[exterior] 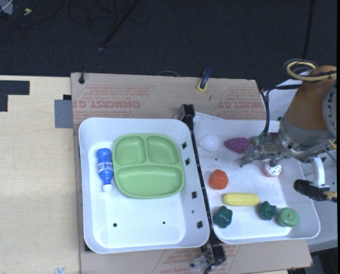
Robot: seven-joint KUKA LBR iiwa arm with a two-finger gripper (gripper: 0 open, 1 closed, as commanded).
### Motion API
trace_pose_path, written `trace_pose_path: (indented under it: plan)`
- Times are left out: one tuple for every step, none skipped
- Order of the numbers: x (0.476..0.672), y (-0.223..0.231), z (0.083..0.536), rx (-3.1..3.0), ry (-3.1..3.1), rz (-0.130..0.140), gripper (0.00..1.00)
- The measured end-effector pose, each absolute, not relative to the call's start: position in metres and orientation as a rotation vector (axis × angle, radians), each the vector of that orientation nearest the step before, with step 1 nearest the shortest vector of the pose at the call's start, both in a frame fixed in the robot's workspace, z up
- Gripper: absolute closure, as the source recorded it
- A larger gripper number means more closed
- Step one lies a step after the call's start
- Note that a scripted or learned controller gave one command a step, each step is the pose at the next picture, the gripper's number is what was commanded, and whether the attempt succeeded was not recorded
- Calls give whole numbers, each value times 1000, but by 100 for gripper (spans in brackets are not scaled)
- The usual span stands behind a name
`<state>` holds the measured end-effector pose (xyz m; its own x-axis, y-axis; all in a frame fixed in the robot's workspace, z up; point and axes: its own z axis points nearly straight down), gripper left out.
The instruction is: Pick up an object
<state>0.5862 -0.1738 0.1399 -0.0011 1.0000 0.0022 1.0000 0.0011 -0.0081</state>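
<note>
Hand (pixel 265 153) low in right bin (pixel 307 233), over a small white speckled ball (pixel 272 169); finger state cannot be told. Nearest targets: ball just below hand, purple fruit (pixel 237 145) just left, white egg (pixel 209 144) further left. Probably light, hard, smooth plastic; rounded, apt to roll or slip, best pinched across the middle. Orange piece (pixel 218 180), yellow corn (pixel 241 199) and green pieces (pixel 222 216) nearer the front rim. Open floor beside hand; bin wall close behind.

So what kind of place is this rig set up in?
Likely a robotics lab bench, not a kitchen: two white bins on cardboard, toy food such as a plastic corn cob, and loose cables on the dark floor behind.
</note>
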Motion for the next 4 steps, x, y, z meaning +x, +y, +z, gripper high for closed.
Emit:
trace_pose_path:
  plan:
    - [586,-169,87,-2214,-2218,1,0]
    - [586,-172,100,-2219,-2216,2,100]
    - [580,-165,150,-2221,-2223,-1,100]
    - [582,-169,213,-2224,-2223,-2,100]
